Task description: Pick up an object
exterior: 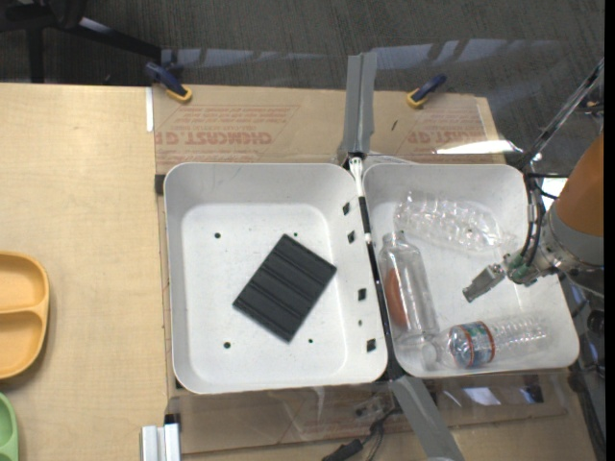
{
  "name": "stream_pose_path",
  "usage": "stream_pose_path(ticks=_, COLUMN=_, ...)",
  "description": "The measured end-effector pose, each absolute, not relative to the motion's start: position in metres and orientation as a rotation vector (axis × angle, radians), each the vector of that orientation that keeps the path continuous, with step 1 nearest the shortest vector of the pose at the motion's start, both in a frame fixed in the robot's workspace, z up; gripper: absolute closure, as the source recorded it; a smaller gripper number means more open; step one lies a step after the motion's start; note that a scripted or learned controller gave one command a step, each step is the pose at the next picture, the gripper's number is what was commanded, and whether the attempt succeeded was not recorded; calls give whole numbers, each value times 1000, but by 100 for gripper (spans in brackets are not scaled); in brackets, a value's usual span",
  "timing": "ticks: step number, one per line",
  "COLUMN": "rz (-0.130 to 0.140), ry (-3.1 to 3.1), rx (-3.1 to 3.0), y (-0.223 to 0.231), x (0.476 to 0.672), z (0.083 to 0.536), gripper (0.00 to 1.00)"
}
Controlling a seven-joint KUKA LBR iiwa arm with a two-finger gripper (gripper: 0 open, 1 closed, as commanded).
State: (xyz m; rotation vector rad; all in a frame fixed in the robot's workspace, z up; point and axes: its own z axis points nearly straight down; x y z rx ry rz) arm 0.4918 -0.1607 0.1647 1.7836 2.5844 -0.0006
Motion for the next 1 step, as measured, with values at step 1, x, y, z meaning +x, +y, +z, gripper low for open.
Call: stream_pose_path(ticks=1, rz=-2, ry=2584, rx=1787, y=-143, x=568, z=138, gripper=0)
